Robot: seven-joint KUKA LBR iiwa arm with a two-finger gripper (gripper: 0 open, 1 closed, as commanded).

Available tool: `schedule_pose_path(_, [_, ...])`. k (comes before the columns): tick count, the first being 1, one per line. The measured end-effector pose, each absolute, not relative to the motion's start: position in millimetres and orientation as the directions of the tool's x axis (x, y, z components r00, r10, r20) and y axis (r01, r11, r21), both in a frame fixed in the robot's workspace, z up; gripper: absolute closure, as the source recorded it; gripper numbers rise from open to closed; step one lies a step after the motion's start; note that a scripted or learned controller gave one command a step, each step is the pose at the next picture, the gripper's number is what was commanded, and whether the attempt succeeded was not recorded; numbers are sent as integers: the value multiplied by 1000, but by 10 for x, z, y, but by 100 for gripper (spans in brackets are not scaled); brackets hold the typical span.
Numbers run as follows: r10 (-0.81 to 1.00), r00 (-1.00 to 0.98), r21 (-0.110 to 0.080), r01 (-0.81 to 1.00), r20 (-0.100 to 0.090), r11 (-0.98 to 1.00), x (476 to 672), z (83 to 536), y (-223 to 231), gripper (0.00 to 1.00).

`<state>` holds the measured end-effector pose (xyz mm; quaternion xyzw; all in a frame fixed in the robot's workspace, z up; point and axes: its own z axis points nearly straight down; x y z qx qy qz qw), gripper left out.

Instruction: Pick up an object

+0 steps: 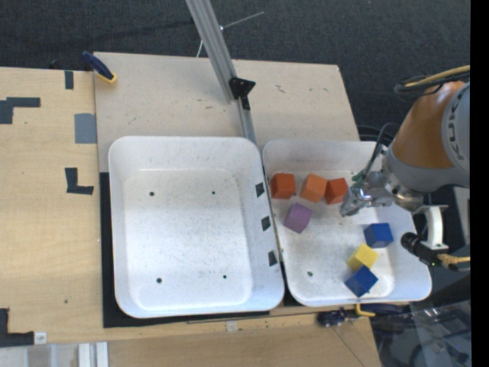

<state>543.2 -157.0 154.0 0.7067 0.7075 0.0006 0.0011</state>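
Hand [353,202] just beside red cube [335,191], right bin [412,285].

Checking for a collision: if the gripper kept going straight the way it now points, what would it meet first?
The gripper points left, so probably the rightmost orange block just beyond its tip. Depth is unclear; it might pass above.

Even, soft overhead light fills the scene, and the two white bins [191,228] read bright without blown-out glare. Shadows are faint and short, a thin dark edge under the bin rims. The picture is low in resolution and slightly soft, with the arm [432,140] blurred at the right.
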Motion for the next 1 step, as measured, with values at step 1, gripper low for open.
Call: schedule_pose_path(1, [1000, -2, 3, 1000, -1, 2, 5435, 1971, -1526, 100])
